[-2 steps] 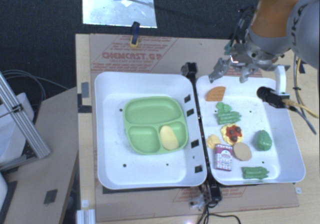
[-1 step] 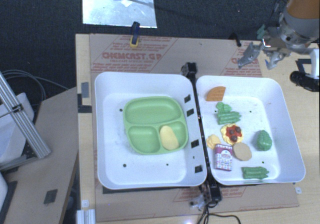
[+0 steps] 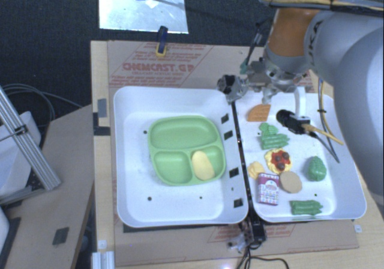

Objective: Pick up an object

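Gripper [image 3: 273, 90]: above the right bin's [image 3: 354, 193] far end; jaw opening cannot be told; nothing seen held.
Orange piece [image 3: 259, 112]: just below the jaws, lying in the bin.
Green tray [image 3: 180, 136]: left bin, well apart.

The grey arm [image 3: 348, 51] enters from the right, orange band uppermost. Its wrist points downward. The gripper [image 3: 264, 84] hangs low, partly hidden.
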Action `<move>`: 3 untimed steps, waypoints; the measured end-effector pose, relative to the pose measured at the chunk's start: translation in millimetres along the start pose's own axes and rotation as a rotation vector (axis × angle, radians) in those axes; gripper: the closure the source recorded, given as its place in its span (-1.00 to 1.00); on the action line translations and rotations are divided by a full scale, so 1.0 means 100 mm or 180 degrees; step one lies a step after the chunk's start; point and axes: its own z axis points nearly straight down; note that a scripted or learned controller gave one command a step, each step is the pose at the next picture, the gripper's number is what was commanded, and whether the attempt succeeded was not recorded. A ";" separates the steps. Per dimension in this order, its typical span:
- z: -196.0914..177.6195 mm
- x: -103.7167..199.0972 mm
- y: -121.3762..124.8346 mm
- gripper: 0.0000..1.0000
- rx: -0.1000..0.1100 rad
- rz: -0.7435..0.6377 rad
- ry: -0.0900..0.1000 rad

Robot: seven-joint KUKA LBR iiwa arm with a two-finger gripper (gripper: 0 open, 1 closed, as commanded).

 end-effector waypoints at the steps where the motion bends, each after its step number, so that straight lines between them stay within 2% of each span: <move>1: -1.41 -0.34 0.03 -1.00 -0.0080 0.0041 -0.0023; 2: -1.46 0.07 -1.29 -1.00 -0.0012 0.0020 -0.0003; 3: -1.55 0.05 -1.24 1.00 -0.0035 0.0016 -0.0011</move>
